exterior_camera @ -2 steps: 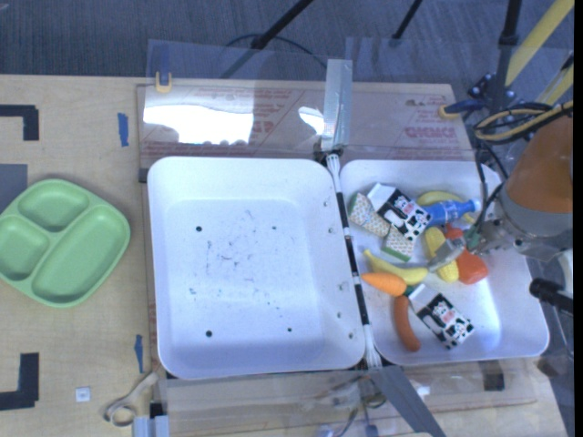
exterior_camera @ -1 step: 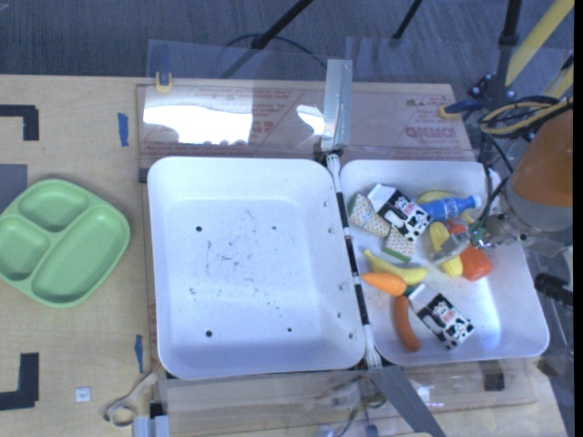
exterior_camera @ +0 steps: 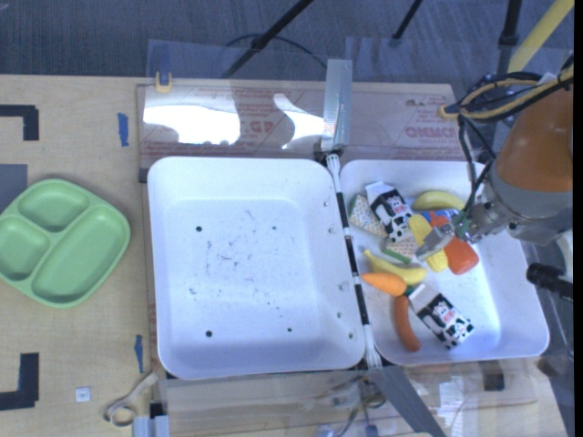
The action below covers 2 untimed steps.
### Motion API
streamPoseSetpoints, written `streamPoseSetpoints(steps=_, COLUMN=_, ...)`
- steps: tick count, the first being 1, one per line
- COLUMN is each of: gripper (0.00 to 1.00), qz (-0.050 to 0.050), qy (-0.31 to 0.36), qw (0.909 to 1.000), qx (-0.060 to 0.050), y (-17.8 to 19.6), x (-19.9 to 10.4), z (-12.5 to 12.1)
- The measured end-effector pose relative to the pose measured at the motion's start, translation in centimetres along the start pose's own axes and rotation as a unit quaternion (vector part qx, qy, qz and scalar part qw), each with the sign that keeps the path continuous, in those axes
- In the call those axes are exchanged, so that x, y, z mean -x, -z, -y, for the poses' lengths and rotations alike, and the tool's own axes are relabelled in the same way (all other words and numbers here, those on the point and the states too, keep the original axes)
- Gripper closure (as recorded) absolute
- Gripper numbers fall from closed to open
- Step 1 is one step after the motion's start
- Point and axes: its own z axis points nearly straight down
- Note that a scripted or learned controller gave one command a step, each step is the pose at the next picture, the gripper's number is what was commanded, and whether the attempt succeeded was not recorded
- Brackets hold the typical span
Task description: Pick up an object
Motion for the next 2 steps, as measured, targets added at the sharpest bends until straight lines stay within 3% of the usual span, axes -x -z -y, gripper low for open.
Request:
streamPoseSetpoints(steps=1, gripper=1.0, qz=0.003, qy=0.047, qw=0.9989, qx=0.005, y=-5.2, x=-1.7, z=0.2)
streamPoseSetpoints(steps=2, gripper=1.0, qz=0.0, qy=-0.083, qw=0.9966, qx=0.0, y=1.8, x=-6.8, z=-4.8)
